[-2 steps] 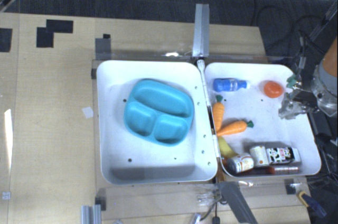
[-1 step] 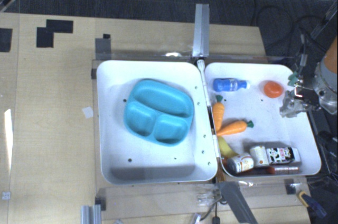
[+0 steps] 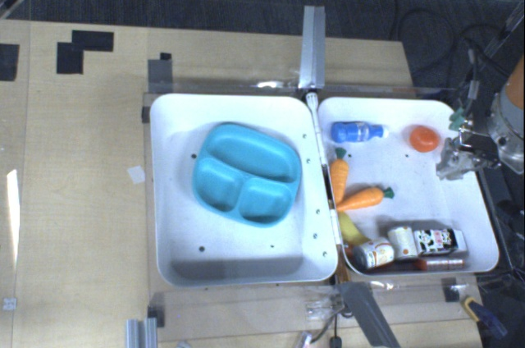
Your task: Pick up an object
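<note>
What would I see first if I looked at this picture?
Probably the big blue divided plate, lying alone in the left white bin. Next come the two orange toy carrots in the right bin, with a small blue bottle and an orange ball-like thing above them. The gripper sits at that bin's right edge.

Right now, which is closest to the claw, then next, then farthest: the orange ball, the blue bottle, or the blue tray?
1. Orange ball, just beside the claw, in the right bin.
2. Blue bottle, across that bin, near the divider.
3. Blue tray, over in the left bin.
</note>
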You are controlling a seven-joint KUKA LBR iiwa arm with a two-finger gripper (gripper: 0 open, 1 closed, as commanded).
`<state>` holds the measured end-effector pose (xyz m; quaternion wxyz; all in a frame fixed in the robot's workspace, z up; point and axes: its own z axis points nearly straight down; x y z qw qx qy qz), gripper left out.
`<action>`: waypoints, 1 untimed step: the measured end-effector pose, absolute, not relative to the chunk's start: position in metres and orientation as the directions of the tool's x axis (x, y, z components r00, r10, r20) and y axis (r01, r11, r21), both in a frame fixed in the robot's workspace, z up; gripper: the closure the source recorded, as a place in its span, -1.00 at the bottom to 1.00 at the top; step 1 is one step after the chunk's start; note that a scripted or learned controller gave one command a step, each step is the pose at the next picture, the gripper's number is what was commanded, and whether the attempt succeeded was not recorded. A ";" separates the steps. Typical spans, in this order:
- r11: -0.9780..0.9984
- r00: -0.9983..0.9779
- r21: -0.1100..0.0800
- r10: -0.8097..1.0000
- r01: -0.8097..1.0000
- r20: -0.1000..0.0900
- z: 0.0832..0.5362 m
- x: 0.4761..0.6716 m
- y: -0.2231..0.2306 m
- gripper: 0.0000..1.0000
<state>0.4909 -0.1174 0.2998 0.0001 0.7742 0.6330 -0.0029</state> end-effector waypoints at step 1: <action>-0.199 0.199 -0.004 0.980 0.980 -0.005 0.300 0.491 -0.117 -1.00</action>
